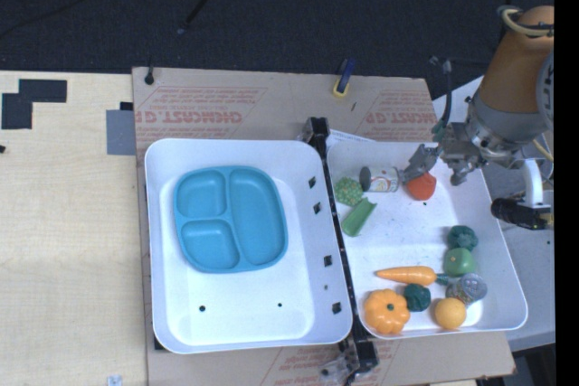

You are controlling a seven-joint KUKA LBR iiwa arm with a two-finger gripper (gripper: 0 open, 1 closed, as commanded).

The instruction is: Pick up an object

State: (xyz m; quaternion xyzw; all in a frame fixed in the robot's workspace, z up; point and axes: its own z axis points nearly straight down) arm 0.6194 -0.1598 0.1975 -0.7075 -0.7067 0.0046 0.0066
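Evidently poised to grab, the gripper (pixel 432 165) hung spread above the red tomato (pixel 421 187) near the right bin's (pixel 507 280) far edge.

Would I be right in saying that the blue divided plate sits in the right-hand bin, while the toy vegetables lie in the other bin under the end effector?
Not quite. The camera view shows the blue divided plate in the left-hand bin. The toy vegetables, such as the carrot and pumpkin, do lie in the other bin, under the end effector.

Grey arm (pixel 516 95) from the right, pincer (pixel 423 169) low, pointing left.
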